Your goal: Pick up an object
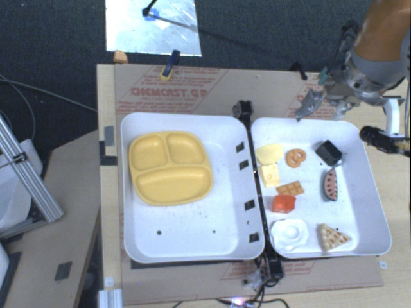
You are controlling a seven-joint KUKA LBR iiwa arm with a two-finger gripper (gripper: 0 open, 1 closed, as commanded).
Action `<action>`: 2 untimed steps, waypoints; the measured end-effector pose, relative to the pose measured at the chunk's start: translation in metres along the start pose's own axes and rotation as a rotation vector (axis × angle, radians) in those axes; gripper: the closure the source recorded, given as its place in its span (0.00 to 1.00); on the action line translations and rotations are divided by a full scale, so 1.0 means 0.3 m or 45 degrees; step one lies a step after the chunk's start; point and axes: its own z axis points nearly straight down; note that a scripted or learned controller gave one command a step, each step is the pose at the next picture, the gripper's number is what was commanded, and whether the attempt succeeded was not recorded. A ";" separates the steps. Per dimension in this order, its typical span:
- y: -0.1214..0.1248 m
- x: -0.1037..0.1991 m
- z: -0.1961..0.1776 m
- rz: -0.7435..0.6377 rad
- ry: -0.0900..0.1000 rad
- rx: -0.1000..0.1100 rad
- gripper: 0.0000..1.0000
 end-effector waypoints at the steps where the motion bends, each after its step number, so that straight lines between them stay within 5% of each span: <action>1: -0.119 -0.068 0.603 0.005 0.003 0.021 0.00; 2: -0.099 -0.067 0.534 0.002 0.000 -0.002 1.00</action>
